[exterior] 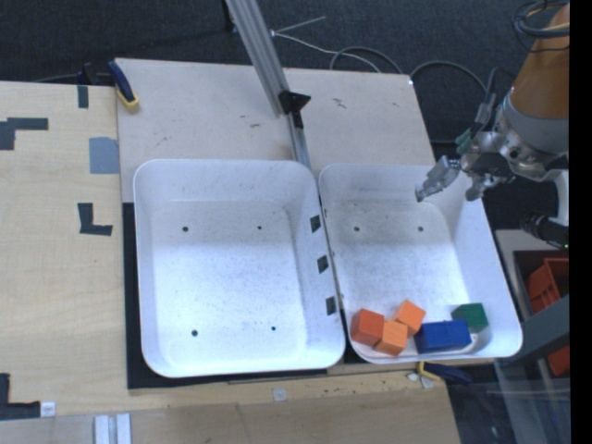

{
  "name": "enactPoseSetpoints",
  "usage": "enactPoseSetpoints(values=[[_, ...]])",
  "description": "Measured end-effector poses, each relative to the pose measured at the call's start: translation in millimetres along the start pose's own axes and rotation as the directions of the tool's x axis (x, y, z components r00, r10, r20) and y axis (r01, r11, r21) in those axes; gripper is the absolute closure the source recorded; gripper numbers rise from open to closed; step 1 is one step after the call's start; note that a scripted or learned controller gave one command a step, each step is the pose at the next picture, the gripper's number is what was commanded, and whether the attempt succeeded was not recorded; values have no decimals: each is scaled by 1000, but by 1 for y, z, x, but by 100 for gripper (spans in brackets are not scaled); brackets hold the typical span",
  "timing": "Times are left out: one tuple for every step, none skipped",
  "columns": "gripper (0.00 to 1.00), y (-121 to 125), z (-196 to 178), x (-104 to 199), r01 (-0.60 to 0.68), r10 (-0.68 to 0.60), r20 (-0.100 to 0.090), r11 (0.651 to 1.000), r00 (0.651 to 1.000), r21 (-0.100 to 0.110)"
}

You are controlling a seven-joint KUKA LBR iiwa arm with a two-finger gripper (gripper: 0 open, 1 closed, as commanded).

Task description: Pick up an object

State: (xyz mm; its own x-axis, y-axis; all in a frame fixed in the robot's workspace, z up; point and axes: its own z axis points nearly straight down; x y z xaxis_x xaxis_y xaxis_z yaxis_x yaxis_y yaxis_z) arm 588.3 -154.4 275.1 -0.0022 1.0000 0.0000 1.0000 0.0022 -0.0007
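The left bin (222, 266) on the table (55, 248) holds nothing to grasp, so every candidate sits in the right bin (398, 248), bunched along its near edge. From the left: an orange block (368, 326), touching a second orange block (393, 338), with a third orange block (410, 315) just behind them; then a blue block (442, 336) lying long and flat, and a green block (472, 316) against the bin's near right corner. They look like small rigid blocks, light, hard-faced and probably a little slick, unlikely to be damaged by a squeeze. Judging by the crowding, the blue block's long flat sides or the rearmost orange block offer the freest faces. The gripper (450, 179) hangs above the far right rim of that bin, well apart from the cluster, its fingers spread and holding nothing.
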Motion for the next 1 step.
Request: enactPoseSetpoints(values=[[0,72,36,-49,-2,2,4,1000,1000,-1]])
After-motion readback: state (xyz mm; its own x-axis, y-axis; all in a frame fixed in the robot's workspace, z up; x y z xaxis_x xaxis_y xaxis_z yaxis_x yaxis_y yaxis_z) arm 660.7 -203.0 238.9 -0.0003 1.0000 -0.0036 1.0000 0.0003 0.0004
